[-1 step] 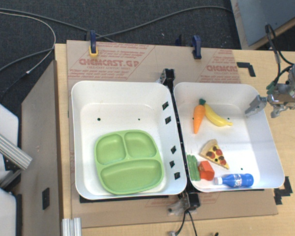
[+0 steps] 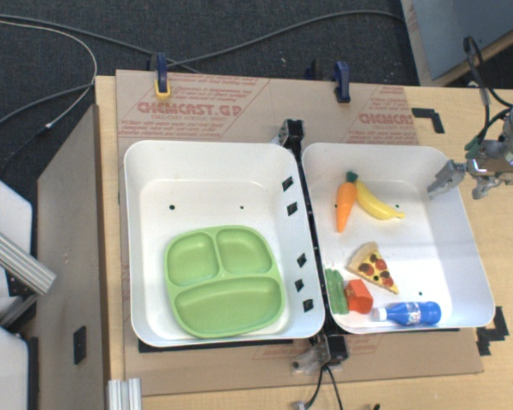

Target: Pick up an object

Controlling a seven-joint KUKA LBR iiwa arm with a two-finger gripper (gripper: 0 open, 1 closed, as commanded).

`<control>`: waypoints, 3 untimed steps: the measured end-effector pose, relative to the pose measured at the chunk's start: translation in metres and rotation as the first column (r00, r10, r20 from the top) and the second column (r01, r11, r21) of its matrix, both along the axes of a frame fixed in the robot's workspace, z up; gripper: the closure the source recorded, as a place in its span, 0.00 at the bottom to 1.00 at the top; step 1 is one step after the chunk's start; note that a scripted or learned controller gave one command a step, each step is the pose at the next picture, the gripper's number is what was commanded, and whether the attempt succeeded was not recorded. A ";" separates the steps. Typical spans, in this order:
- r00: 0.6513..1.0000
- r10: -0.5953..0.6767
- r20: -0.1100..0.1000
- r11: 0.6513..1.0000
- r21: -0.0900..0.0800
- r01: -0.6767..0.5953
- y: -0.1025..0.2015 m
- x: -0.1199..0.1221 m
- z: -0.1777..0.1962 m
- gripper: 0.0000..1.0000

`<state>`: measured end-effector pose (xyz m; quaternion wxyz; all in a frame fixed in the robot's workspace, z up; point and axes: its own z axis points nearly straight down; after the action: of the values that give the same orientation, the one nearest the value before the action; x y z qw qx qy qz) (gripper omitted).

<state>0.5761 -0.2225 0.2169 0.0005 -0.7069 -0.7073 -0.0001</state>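
Observation:
The right bin (image 2: 445, 237) holds an orange carrot (image 2: 344, 207) beside a yellow banana (image 2: 379, 205) near its far side. Closer to the front lie a pizza slice (image 2: 374, 267), a red block with a green piece (image 2: 350, 294) and a blue bottle (image 2: 410, 314) on its side. My gripper (image 2: 462, 183) hangs over the bin's far right corner, well right of the banana. It is open with nothing between its fingers.
The left bin (image 2: 154, 195) holds a green divided plate (image 2: 225, 280) in its front half. A black divider with clips (image 2: 301, 229) runs between the bins. Cardboard (image 2: 239, 101) lies under both, held by clamps (image 2: 162, 77) at the back.

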 end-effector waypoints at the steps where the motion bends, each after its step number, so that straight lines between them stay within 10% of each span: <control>1: 1.000 0.000 -0.004 1.000 0.002 0.000 0.000 -0.002 -0.042 0.00; 3: 1.000 0.002 -0.003 1.000 0.006 -0.002 0.009 0.005 -0.133 0.00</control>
<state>0.5812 -0.2138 0.0841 0.0035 -0.7061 -0.7081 -0.0012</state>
